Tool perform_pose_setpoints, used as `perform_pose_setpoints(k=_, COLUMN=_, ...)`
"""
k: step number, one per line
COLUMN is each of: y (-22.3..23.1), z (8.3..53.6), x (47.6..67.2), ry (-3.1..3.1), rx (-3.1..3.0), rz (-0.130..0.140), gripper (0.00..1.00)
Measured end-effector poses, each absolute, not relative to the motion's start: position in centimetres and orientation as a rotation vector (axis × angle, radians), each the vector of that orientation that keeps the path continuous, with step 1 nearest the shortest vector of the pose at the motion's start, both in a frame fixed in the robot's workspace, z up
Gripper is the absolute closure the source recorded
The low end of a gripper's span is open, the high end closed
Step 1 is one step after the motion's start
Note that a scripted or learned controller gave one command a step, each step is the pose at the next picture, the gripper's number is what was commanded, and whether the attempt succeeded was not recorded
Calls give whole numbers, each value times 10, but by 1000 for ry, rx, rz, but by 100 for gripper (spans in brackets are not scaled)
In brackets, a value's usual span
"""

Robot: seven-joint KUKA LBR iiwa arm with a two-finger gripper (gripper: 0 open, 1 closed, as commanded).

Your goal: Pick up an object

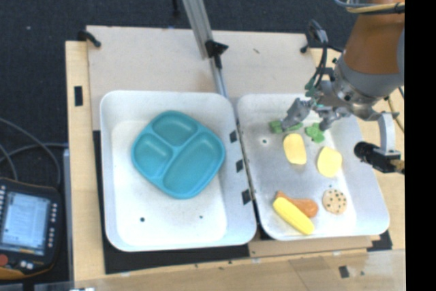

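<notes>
At the far left edge, off the worktop (78, 146), a handheld control pendant (24, 225) lies on the dark floor; its lit screen shows lines too small to read. The left bin (112, 215) holds a teal divided plate (178, 154) set a little far of centre, with bare white floor around it, widest along the near rim. A slanted aluminium post (194, 7) comes down to the gap where the two bins meet. In the right bin (262, 146) the left strip is bare. A banana (293, 216) lies near the near rim, touching an orange carrot-like piece (303, 205); a cookie (334, 201) sits just right of them. Farther in lie two pale yellow pieces (295, 148) (329, 161), apart from each other. The gripper (310, 120) hangs over the bin's far part with fingers spread wide, holding nothing, above green pieces (314, 132). No readable writing shows on any object.
</notes>
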State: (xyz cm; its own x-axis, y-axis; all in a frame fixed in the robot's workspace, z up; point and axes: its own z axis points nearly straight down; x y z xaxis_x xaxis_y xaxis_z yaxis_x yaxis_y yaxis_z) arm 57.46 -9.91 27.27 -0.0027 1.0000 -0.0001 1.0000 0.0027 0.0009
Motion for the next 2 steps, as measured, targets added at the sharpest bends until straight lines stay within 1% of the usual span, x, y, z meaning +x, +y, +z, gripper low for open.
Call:
perform_pose_setpoints(k=1, y=-99, z=273, x=575, ry=2223, rx=2219, rz=2, gripper=0)
perform_pose_setpoints(k=2, y=-92, z=220, x=581, ry=2223, rx=2223, rz=-6, gripper=0)
